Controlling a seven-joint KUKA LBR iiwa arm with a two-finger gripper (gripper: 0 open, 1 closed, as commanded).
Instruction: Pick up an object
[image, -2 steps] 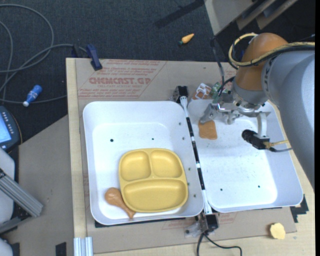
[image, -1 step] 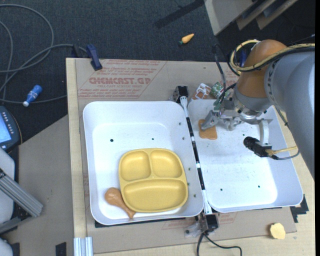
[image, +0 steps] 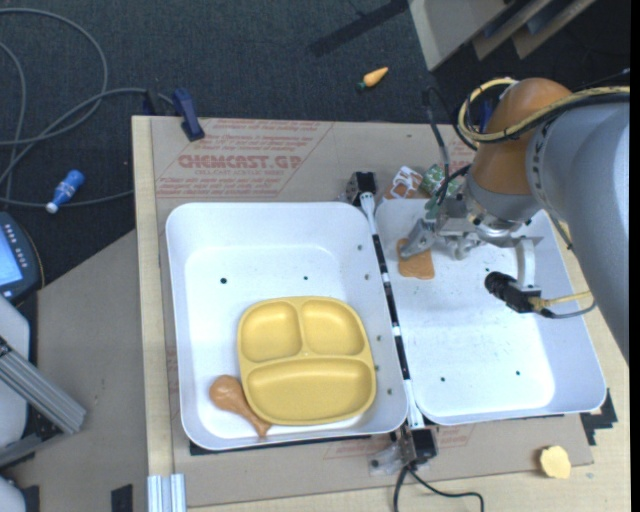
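A flat orange-brown piece (image: 419, 265) lies in the right bin (image: 500, 385) near its upper-left corner. My gripper (image: 432, 243) hangs low right over that piece, at its upper edge, with the grey arm and its orange band reaching in from the right. The left bin (image: 200, 250) holds a yellow divided plate (image: 305, 360). A tan drumstick-shaped toy (image: 236, 398) lies against the plate's lower-left side.
A black cable connector (image: 505, 290) hangs off the arm over the right bin. Small wrappers (image: 410, 182) lie on the cardboard behind the bins. A yellow lump (image: 553, 461) sits on the bench at the front right. An orange piece (image: 375, 76) and a blue bottle (image: 65, 188) lie on the floor.
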